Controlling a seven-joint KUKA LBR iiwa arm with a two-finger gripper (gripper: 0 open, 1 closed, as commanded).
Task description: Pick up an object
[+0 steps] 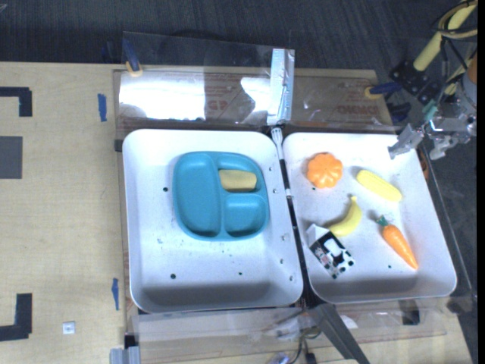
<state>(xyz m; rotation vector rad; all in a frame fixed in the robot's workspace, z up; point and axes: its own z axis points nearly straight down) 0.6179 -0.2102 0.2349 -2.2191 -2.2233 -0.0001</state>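
Right bin (436,275) holds the pickable stuff: orange pumpkin (324,170) at far left, yellow lemon-like piece (378,186) just right of it, banana (347,218) mid-bin, carrot (398,243) to the right and nearer, tip pointing near-right. A small black-and-white item (331,252) (can't make out what it is) sits at the near-left, touching or just beside the banana's lower end. None of these is lifted — all lie on the bin floor.

Left bin (144,271) carries a blue divided plate (220,196); a tan bread-like piece (238,180) lies in its far-right compartment.

Gripper (424,136) hangs over the right bin's far-right corner, well apart from the lemon-like piece, nothing seen between the fingers — too small and cluttered to say whether they are spread or closed. Yellow cabling (455,17) above it. Both bins rest on the wooden bench (53,241), with a clear plastic panel (197,82) at the far side.
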